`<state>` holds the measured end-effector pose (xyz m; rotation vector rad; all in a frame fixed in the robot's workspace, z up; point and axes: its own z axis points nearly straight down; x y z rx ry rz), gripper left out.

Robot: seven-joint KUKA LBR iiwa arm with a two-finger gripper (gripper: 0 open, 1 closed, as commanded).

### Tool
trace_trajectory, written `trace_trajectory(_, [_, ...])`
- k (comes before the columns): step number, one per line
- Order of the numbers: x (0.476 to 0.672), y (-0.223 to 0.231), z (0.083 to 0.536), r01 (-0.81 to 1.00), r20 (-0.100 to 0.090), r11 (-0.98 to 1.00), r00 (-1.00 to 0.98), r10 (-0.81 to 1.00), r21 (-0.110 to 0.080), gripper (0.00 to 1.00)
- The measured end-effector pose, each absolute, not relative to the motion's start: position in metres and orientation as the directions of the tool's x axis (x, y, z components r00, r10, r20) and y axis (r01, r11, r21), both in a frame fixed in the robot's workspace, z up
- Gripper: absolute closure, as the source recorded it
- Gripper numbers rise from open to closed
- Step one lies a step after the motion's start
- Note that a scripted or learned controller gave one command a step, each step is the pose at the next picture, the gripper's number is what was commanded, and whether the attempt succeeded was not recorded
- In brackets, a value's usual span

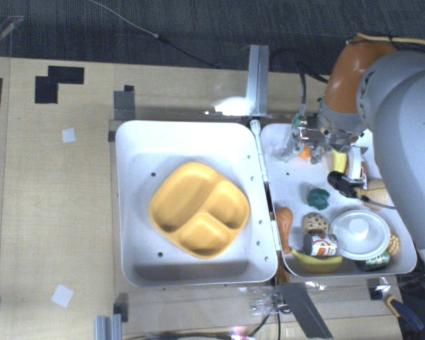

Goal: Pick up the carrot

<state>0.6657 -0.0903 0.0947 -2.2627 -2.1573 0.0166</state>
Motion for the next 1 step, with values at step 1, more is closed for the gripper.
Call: trace_trajectory(1, [0.6710,-0.0794,0.1886,0.944,0.003,-0.331,0.331,0.944,0.010,1.00])
